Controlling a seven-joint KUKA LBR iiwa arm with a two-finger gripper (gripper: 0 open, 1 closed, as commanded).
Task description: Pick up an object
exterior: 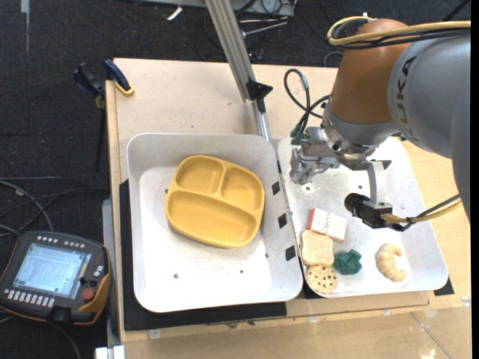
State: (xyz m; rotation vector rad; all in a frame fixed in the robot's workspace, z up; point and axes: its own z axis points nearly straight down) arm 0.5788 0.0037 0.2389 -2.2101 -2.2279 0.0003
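In the right bin [419, 200], several small items lie along the near side: a white and red box [328, 224], a slice of bread [317, 248], a round cookie [322, 278], a green piece [348, 261] and a croissant [391, 262]. My gripper [301, 172] hangs over the bin's far left part, just behind the box and apart from it. Nothing shows in its grasp. The grey arm with its orange band [367, 73] covers the bin's far half.
The left bin [150, 260] holds a yellow divided plate [215, 200] near its middle. A slanted metal post [233, 43] rises behind the bins. A black fitting [367, 209] on the arm hangs over the right bin. A teach pendant [52, 271] lies off the bench, lower left.
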